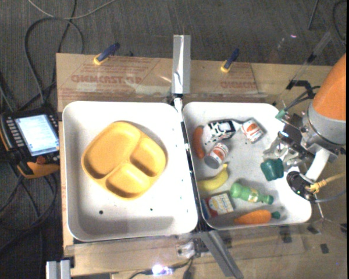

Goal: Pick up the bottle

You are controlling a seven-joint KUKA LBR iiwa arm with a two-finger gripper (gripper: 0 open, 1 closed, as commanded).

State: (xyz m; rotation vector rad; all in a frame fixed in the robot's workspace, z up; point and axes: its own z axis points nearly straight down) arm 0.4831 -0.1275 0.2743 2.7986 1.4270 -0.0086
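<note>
The green bottle (251,193) is taken as the landmark here. It is seen lying on its side in the right bin (232,110), near that bin's front wall, with its narrow neck pointing toward the arm's side. Because it lies flat and not upright, it is judged that a grasp must come from above, across its body.

Just in front of the bottle a carrot (255,217) is laid along the front wall, and a small flat packet (220,203) is touching or almost touching the bottle's thick end. A banana (215,179) is placed just behind and beside that end. Further behind the bottle two small cans (216,154) (253,130) and a black-and-white carton (222,129) are found. A teal cup (272,169) is standing behind the bottle's neck, close to the gripper.

The gripper (286,154) is held over the arm's side of the right bin, behind the bottle and apart from it, probably because the approach is not yet made. Whether its claw is wide or narrow cannot be told; the metal parts are too confused in this view. Nothing is seen between them.

In the left bin (72,173), well apart from the bottle, a yellow divided tray (125,158) is resting.
</note>
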